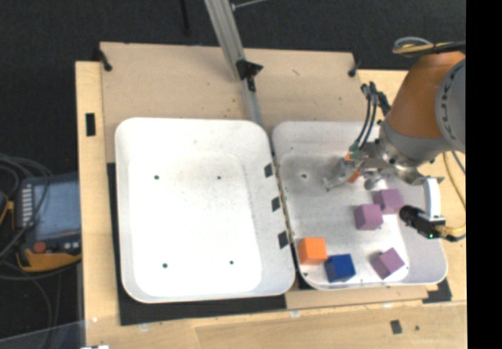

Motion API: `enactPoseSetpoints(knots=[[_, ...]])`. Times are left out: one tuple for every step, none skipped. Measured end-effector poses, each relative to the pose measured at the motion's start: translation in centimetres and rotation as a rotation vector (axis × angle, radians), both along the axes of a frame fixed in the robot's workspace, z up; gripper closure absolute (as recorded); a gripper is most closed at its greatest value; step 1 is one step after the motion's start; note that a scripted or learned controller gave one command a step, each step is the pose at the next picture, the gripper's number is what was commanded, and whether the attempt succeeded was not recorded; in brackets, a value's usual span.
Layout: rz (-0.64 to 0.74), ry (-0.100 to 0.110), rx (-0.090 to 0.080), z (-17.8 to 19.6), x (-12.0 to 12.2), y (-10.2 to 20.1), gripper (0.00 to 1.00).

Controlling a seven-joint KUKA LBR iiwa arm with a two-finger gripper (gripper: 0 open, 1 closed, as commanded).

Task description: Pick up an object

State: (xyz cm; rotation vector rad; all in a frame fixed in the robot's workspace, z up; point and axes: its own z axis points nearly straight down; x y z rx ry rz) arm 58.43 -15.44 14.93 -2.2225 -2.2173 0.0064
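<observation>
Hovering hand (347, 175) low over right bin (314, 143)

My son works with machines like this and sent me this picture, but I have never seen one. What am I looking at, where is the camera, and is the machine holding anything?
This is one picture, taken by a fixed camera above a wooden bench, looking down at a slant. The grey and orange shape at the right is a robot arm reaching in. At its end is the pincer, the grasping part, low over the right white bin. I cannot tell whether it is open or shut, and I see nothing held in it. In that bin lie small blocks: an orange block, a blue block and three purple blocks. The left white bin sits beside it. The job is to pick up one object.
</observation>
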Motion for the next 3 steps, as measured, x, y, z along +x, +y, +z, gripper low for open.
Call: enactPoseSetpoints(knots=[[-0.005,-0.009,0.000,1.4,0.2,0.0,1.00],[0.005,-0.011,-0.001,7.2,0.0,0.7,1.00],[0.004,-0.006,-0.001,6.7,0.0,0.6,1.00]])
